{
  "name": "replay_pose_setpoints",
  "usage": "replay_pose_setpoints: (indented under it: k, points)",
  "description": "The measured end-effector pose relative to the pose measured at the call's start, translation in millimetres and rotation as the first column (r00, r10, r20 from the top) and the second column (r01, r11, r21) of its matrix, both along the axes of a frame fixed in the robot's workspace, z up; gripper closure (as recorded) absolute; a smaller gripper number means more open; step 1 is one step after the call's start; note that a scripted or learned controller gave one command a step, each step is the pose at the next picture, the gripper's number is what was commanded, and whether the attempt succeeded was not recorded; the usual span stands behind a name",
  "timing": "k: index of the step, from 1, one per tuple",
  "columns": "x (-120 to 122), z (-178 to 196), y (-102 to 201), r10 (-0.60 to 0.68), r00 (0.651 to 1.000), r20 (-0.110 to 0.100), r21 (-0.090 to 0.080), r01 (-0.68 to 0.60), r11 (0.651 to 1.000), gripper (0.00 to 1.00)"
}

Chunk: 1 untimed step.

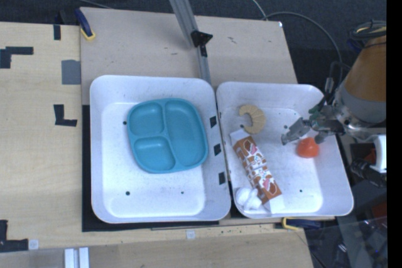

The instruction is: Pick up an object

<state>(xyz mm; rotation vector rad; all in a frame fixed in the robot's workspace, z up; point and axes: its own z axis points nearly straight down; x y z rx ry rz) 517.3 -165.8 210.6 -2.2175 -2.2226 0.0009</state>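
Over the right-hand bin [326,194], near its right wall, the pincer [300,132] hangs low with its fingers spread apart and nothing between them. One dark finger points out toward the bin's middle; the other sits closer to the wrist. Just beside the pincer, on the wrist side and a little below in the camera view, lies a small orange-red object [308,147], the nearest candidate for picking; whether a finger touches it is too fine to tell.

To do the grasp well, I judge the pincer should shift so that the orange-red object sits squarely between the fingers, come straight down, and close only once both fingers flank it; being small and rounded, it could roll or squirt out if caught off-centre.

Farther out toward the other bin lie a curved tan piece [253,117], a long brown-and-white packet [256,172] and a small white item [249,198] at the packet's lower end. The left bin [107,198] holds a blue divided plate [167,135].
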Motion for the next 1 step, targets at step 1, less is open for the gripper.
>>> replay_pose_setpoints:
  k: [1]
  points:
    - [-0.1,0.1,-0.2,0.000,1.000,0.000,0.000,0.000,1.000,0.00]
